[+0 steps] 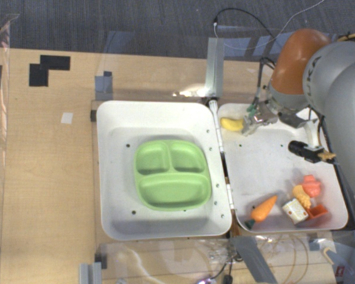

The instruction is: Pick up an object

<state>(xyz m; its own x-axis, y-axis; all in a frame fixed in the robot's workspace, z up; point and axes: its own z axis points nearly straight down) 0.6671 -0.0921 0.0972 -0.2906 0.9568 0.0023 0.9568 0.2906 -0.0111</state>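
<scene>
My claw [252, 122] low in right bin's [284, 223] far-left corner, grip state impossible to tell, yellow banana [230, 123] lying just left of it, beside the bin wall.

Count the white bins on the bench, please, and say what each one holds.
2. The left bin holds a green divided plate. The right bin holds a yellow banana at its far corner and small toys near its front edge.
</scene>
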